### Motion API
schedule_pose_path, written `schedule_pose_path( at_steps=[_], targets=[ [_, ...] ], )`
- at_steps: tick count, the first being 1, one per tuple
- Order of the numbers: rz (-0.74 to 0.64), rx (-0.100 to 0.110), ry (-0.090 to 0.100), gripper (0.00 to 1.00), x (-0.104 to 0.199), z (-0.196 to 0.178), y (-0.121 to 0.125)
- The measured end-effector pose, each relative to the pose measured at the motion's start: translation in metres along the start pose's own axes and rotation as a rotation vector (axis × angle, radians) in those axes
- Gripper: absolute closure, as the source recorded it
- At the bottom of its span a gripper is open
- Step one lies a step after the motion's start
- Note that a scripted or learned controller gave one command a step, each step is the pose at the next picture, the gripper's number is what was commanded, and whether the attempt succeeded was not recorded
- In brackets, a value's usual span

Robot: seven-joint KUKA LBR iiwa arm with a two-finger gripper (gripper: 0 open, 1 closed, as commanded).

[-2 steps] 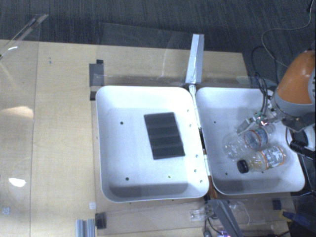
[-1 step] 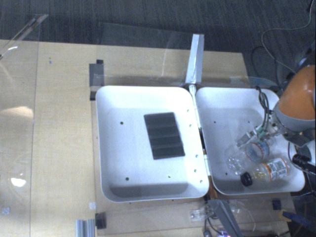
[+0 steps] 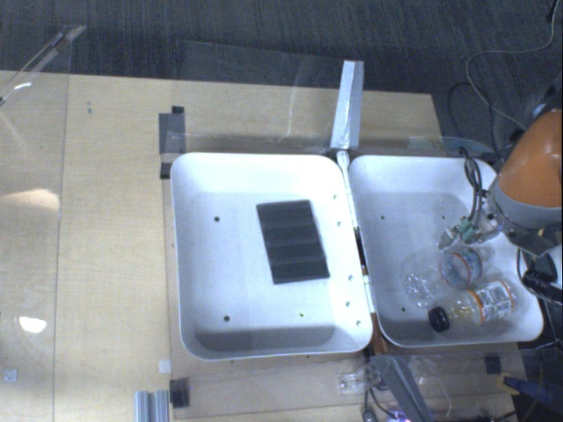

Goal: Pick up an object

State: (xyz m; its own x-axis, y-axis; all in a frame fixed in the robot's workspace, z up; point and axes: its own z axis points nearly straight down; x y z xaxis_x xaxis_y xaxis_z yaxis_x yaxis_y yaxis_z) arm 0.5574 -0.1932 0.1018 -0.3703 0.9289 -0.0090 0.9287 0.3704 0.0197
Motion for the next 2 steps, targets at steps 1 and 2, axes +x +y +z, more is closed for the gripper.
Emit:
schedule_pose_path(
  at_steps=[1, 2],
  targets=[
    [0.000, 0.000, 0.000, 0.00, 0.000, 0.000, 0.000],
    [0.052, 0.000, 0.001, 0.00, 0.008, 0.011, -0.042]
  ],
)
